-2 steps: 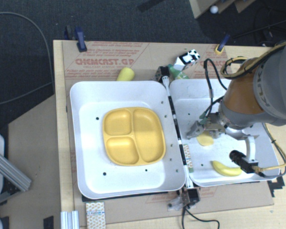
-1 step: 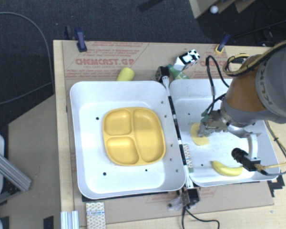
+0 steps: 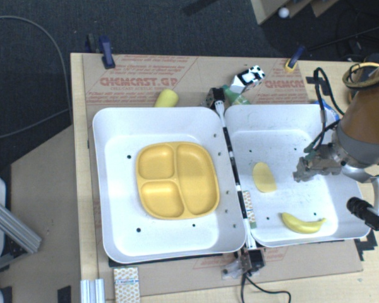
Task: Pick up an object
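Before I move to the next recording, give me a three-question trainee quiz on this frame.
1. True or false: the banana lies in the same bin as the yellow divided plate.
2. Which lies nearer the gripper: A) the pale yellow oval piece, B) the plate?
3. Fill in: the plate has ___ compartments.

Key: 1 false, the banana is in the right bin, the plate in the left bin. 2 A. 3 three.

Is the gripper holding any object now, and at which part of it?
Nothing is held. The gripper is above the right bin, apart from the yellow slice and the banana.
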### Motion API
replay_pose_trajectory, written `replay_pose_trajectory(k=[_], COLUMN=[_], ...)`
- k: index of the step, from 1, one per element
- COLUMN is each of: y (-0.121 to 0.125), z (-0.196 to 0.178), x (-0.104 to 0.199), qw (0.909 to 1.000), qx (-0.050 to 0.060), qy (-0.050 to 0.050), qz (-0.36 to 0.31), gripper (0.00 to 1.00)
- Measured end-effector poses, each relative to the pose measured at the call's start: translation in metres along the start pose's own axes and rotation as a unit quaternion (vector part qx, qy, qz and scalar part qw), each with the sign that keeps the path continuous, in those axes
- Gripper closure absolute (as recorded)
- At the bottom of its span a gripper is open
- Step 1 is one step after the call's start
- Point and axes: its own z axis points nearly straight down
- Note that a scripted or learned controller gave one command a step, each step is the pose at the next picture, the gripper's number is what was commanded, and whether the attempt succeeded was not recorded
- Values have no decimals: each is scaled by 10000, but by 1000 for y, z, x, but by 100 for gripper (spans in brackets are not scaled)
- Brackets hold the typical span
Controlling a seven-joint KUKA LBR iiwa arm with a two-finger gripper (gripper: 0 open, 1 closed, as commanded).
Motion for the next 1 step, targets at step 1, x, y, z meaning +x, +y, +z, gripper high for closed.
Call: replay_pose_trajectory(k=[1], y=[27], z=[-13], x=[37], qw=[10000], qx=[-4], qy=[8], qz=[-6], gripper=[100])
